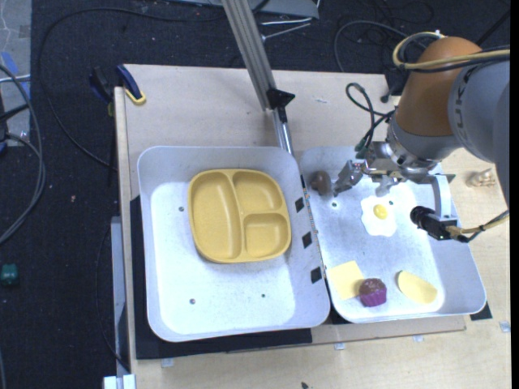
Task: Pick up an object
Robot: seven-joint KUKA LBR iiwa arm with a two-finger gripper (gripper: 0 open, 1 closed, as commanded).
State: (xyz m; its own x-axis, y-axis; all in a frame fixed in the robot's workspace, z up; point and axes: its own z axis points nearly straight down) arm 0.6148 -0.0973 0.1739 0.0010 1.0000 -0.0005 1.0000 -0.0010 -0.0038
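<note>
This is a robotics lab, not anyone's home. A pale wooden worktop (pixel 203 96) stands on dark carpet (pixel 57 217), with loose black cables (pixel 73 136) trailing across the floor on every side. Two shallow white bins (pixel 162 298) sit side by side on it, fixed in place with black brackets (pixel 308 237). A grey industrial arm (pixel 478 104) with an orange band (pixel 434 79) reaches in, wires looped around its wrist. An aluminium strut (pixel 247 43) slants up from the worktop's far edge. In the bins lie toy foods, such as a plastic fried egg (pixel 379 219), and a yellow divided plate (pixel 239 215).
</note>
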